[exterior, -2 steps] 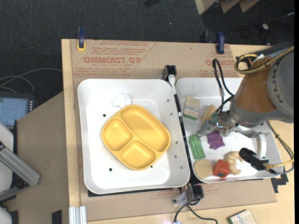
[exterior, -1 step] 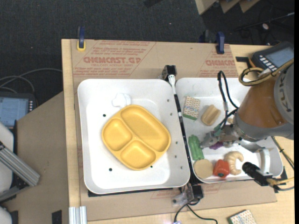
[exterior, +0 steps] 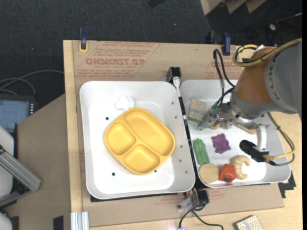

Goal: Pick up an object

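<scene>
My gripper (exterior: 212, 120) hangs low over the upper middle of the right bin (exterior: 276, 175), with the grey arm and its orange band behind it to the right. A speckled tan square (exterior: 195, 109) lies just left of the gripper. A purple piece (exterior: 220, 143) sits just below the gripper, and a green strip (exterior: 200, 151) lies left of that. Along the bin's front edge are a pale tan disc (exterior: 208, 172), a red-orange piece (exterior: 227, 173) and a tan curled croissant shape (exterior: 242, 165).
The left bin (exterior: 96, 166) holds a yellow three-compartment plate (exterior: 139, 139) and a small white lump (exterior: 124, 101) above it. A black clip (exterior: 173, 73) sits at the top of the divider between the bins. Cardboard lies under both bins.
</scene>
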